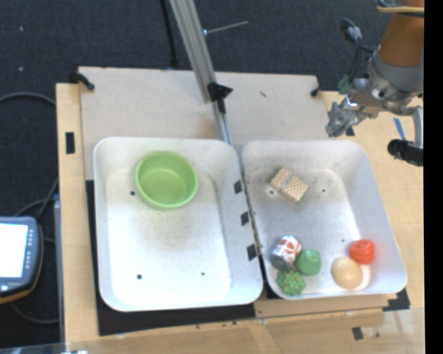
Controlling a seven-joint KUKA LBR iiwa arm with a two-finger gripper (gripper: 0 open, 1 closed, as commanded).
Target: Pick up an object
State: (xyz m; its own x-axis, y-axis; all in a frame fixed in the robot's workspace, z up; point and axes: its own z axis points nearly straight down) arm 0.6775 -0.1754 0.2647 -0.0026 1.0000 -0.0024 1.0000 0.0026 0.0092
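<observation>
A grey aluminium post (194,43) slants from twelve o'clock down to the seam between the two white bins (103,198). The tan bench (74,330) carries both bins, over dark carpet (59,21). At nine o'clock a black cable (15,102) loops beside the bench; at about eight o'clock lies a handheld pendant (7,260) with a lit screen
</observation>
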